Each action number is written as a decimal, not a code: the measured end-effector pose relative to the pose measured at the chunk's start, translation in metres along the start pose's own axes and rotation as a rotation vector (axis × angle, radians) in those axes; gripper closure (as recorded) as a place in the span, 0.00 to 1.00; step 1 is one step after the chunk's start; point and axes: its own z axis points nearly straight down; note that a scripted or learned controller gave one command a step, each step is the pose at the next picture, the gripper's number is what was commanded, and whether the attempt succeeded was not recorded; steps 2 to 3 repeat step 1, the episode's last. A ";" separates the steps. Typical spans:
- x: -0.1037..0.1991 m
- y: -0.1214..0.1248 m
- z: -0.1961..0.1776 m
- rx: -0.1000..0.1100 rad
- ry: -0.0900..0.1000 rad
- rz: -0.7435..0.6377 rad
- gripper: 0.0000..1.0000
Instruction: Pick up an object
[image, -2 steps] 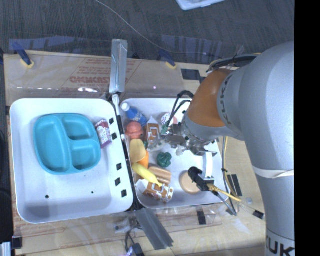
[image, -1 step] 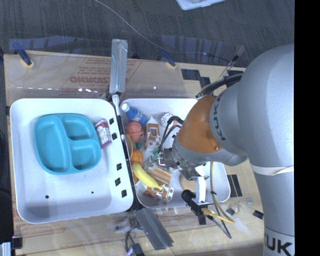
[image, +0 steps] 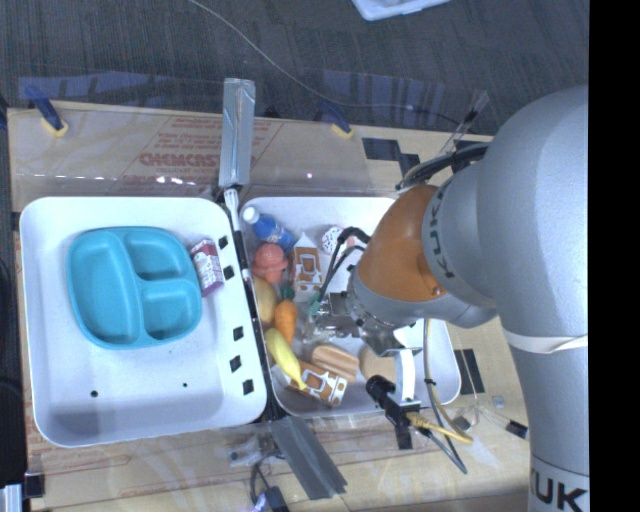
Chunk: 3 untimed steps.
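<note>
Hovered low over the right bin (image: 450, 375), with the gripper (image: 323, 322) down amid a heap of toy food and largely masked by the orange-banded wrist. Could not tell whether open or closed, nor whether anything was held.

Lay nearest to it: an orange piece (image: 285, 318) just to its left, a banana (image: 283, 358) along the bin's left wall, a tan bun-like roll (image: 335, 358) just below, and a small printed box (image: 322, 383) touching the roll. Lay farther up the bin: a reddish round fruit (image: 269, 262), a blue bottle (image: 268, 228) and a white carton (image: 306, 262).

Judged as light, hollow plastic: stiff enough to pinch, but smooth and prone to slip or roll, the round pieces most of all. Judged the roll the best candidate, taken across its short width at the middle. Judged the banana harder, being pressed against the wall. Risked nudging neighbours, so tightly packed.

Sat apart in the left bin (image: 40, 300): a blue divided tray (image: 135, 285) and a small red can (image: 208, 266)
</note>
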 end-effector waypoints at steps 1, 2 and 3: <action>0.050 0.040 -0.094 -0.007 0.003 0.079 1.00; 0.050 0.040 -0.094 -0.007 0.003 0.079 1.00; 0.050 0.040 -0.094 -0.007 0.003 0.079 1.00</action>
